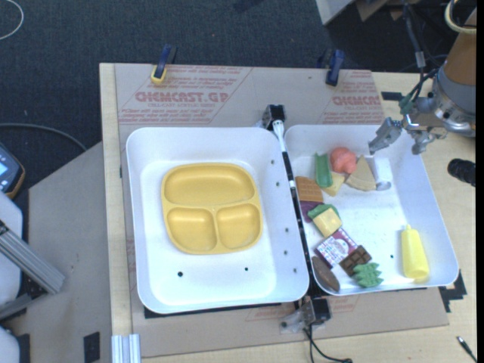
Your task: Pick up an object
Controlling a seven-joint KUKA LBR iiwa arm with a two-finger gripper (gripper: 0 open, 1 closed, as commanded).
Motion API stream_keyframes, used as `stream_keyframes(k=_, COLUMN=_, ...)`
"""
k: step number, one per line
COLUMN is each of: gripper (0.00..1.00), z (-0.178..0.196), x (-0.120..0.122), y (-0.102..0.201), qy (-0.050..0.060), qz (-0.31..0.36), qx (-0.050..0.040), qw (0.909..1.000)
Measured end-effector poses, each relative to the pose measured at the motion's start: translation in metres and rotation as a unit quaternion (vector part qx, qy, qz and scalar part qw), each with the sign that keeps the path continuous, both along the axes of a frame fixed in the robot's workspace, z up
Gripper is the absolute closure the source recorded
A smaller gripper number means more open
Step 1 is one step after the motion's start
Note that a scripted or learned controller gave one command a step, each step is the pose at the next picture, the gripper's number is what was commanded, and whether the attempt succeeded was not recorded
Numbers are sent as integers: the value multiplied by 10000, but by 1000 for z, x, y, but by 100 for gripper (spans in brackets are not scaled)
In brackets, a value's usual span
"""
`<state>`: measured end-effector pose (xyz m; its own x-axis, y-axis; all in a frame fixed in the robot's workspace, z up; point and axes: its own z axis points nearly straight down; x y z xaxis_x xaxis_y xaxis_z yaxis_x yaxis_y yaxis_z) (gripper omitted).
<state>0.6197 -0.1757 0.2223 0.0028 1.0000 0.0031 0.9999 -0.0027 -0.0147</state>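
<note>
Jaws: state cannot be told from the camera view; the gripper (393, 136) shows as a cluster of grey metal parts at the arm's end, and nothing is visibly between its tips. It hangs over the far edge of the right bin (435, 203), just beyond the tan wedge-shaped toy (364, 176) when read from the near side.

Landmark for positions: the right bin.
- Far middle of the bin: red-pink round toy (343, 158), touching the tan wedge on its right side; green toy vegetable (323, 169) just left of the red one.
- Left wall of the bin, mid-depth: brown waffle-like block (308, 190); just nearer, a yellow cheese-like block (327, 220) with a green edge.
- Near left part: small printed packet (336, 245), a dark chocolate-like piece (355, 259), a green leafy toy (369, 274), and a dark brown oval piece (325, 274) against the near-left corner.
- Right side of the bin, near half: yellow bottle-shaped toy (414, 252), lying apart from the other items.

Left of the right bin, touching it along a shared edge: left bin (144, 225), holding a yellow three-compartment plate (212, 206).

Both bins sit on a cardboard-covered bench (189, 93), held by two clamps (160, 65) at the far edge.
</note>
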Motion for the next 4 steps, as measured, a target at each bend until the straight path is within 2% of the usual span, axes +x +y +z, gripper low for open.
stream_keyframes(k=1, gripper=0, z=9, x=3, y=0, qy=-72, qz=15, qx=-14, qw=10000)
stream_keyframes(k=3, gripper=0, z=-110, x=-4, y=-13, qy=-42, qz=12, qx=-7, qw=10000)
stream_keyframes(k=4, gripper=0, z=-128, x=1, y=-18, qy=-132, qz=7, qx=-70, qw=9999)
